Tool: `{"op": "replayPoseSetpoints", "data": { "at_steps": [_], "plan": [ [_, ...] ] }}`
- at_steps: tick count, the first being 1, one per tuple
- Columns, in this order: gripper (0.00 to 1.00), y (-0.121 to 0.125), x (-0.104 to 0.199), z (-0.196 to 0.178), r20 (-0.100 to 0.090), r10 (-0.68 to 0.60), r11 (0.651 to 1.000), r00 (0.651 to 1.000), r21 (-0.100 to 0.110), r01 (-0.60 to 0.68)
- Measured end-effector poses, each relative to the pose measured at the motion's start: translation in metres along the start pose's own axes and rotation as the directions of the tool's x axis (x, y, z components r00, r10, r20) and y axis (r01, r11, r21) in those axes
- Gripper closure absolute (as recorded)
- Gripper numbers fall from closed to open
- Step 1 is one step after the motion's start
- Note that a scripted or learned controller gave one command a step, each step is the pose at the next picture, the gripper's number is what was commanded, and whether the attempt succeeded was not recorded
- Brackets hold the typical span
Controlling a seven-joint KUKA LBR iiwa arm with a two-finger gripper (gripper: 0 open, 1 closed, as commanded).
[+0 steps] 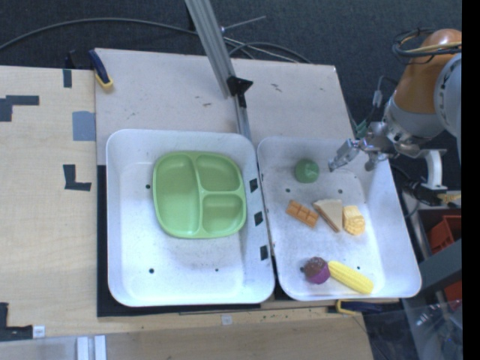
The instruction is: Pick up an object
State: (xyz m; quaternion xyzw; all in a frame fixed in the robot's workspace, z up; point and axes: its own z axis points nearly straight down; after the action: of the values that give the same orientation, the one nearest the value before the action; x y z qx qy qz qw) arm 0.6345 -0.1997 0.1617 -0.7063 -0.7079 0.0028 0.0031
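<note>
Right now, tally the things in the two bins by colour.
Green: 2, the divided plate and the round ball
Yellow: 2, the corn cob and the small corn piece
Orange: 1, the waffle piece
Tan: 1, the wedge
Purple: 1, the purple piece
Total: 7

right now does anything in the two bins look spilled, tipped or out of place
Nothing stands out. The green divided plate lies flat in the left bin. The toy foods, green ball, orange waffle piece, sandwich wedge, corn cob and purple piece, lie loose in the right bin.
</note>
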Motion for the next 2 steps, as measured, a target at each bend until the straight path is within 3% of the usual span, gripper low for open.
{"op": "replayPoseSetpoints", "data": {
  "at_steps": [1,2],
  "plan": [
    [0.00,-0.004,0.004,0.045,0.001,-0.001,1.000,1.000,-0.002,0.001],
    [1.00,-0.003,0.004,0.032,0.002,-0.003,1.000,1.000,-0.006,0.003]
  ]
}}
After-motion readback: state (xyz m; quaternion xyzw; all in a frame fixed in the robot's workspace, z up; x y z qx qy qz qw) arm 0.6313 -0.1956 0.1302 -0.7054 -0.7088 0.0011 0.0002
